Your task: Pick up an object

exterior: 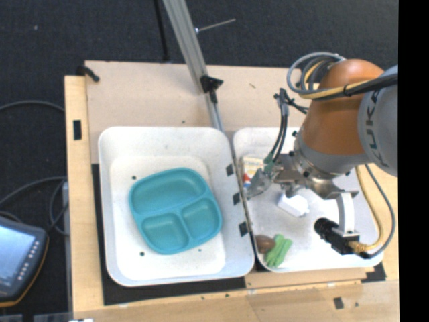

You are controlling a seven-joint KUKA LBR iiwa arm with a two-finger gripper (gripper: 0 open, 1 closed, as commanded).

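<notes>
The table [134, 92] carries two white bins side by side. The left bin [117, 146] holds one thing, a teal tray [175, 210] with three compartments, lying flat and turned a little askew near the bin's middle. The right bin [305, 250] holds four small things. One carton [252, 164], pale with a bit of red at its lower edge, sits close to the bin's left wall in the far half. One white block [293, 205] lies near the bin's middle. One green piece [280, 249] and one brown lump [263, 241] lie just beside each other at the near left corner, the lump on the left and close to the wall, the two seeming to touch. One arm [335, 123], grey with an orange band, reaches in from the right and hangs over the right bin, covering much of its far half. Its pincer [260, 181] is low over the bin's left side, just beside the carton's near edge and well apart from the green piece and the lump; the block lies a little to its right. Whether the pincer is released or clenched cannot be told from here, and nothing can be seen held in it. One metal rail [188, 39] slants down from the top towards the gap between the two bins.
</notes>
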